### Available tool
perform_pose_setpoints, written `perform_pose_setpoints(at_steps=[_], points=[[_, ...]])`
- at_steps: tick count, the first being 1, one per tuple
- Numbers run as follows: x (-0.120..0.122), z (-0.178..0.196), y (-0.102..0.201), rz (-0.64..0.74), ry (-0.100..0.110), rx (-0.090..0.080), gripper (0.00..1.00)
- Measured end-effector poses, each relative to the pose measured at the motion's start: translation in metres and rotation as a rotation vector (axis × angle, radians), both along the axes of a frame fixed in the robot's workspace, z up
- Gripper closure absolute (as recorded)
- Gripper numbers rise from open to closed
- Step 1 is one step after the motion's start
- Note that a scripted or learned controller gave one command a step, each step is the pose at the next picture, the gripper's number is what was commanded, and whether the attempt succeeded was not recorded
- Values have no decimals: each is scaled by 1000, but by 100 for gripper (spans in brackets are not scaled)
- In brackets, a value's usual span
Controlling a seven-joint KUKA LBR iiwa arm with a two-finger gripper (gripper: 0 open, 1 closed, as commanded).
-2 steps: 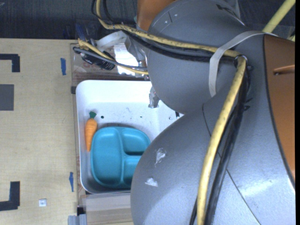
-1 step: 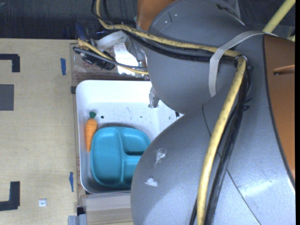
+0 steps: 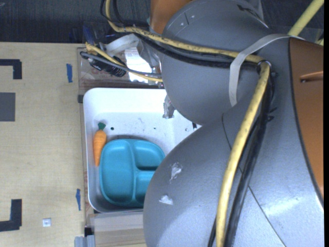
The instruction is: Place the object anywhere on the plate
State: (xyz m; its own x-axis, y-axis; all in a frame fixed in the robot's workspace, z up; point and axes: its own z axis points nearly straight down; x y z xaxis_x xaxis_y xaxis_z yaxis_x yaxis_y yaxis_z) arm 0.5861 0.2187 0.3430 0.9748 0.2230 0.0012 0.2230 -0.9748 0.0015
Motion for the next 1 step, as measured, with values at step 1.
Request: perform_pose_setpoints(at_steps=[1], points=[[0, 0, 0, 0, 0, 0, 0]])
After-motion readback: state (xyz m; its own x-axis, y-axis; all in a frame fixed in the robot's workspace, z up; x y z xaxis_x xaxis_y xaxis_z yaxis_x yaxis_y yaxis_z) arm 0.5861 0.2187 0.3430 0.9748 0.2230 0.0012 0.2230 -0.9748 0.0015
